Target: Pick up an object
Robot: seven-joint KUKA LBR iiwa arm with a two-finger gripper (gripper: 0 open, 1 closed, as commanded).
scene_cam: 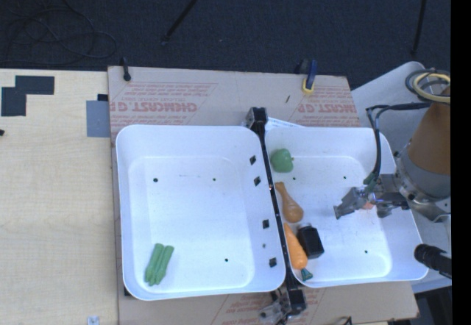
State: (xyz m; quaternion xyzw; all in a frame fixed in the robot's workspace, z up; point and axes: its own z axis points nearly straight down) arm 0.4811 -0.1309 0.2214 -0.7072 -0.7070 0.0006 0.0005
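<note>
The right bin holds a green round object near its far left corner. An orange gourd-shaped object, an orange carrot and a small black block lie along its left wall. A green bean pod lies in the near left part of the left bin. My gripper hangs over the right half of the right bin, to the right of the orange pieces and apart from them. Nothing shows between its fingers.
The grey arm with its orange band enters from the right over the right bin's edge. A black divider strip runs between the bins. A blue and yellow clamp sits on the cardboard behind.
</note>
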